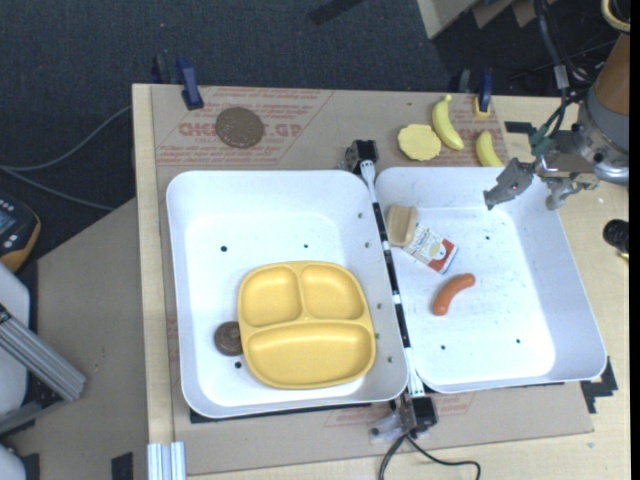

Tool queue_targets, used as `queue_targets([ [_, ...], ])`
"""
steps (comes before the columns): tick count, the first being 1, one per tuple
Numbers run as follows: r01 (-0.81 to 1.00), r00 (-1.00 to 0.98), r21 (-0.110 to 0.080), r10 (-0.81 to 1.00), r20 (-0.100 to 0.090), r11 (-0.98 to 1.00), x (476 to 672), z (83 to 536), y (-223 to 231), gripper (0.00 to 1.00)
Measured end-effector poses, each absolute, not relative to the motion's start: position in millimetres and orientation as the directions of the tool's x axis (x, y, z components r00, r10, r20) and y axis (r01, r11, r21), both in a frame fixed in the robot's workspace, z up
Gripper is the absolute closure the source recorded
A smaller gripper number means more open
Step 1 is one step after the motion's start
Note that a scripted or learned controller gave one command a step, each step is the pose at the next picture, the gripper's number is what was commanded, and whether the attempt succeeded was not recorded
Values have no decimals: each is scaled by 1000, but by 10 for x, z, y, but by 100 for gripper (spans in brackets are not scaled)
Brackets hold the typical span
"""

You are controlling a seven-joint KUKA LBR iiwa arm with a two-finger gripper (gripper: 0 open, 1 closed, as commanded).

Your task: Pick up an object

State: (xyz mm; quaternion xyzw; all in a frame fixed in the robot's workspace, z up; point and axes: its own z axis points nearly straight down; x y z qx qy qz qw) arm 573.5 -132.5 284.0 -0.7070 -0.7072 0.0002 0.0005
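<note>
My gripper (528, 192) hangs over the far right corner of the right bin (560, 268), its fingers (503, 188) spread open with nothing between them. In that bin lie a tan bread slice (402, 224), a red and white packet (433, 250) and an orange-red sausage (453, 293), all to the left of and nearer than the gripper. The sausage lies alone near the bin's middle.
The left bin (200, 228) holds a yellow divided plate (305, 323) and a brown cookie (229, 339) beside it. Behind the bins on the bench lie a brown disc (239, 126), a yellow wavy chip (419, 142) and two bananas (449, 123) (487, 149).
</note>
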Motion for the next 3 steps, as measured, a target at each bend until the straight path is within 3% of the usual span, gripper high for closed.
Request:
queue_targets([
  [1,1000,-3,-14,1000,4,3,5746,1480,-1013,0],
  [2,1000,1,-7,1000,2,-1,5331,808,-961,0],
  [3,1000,2,2,1000,0,-2,5361,948,-966,100],
])
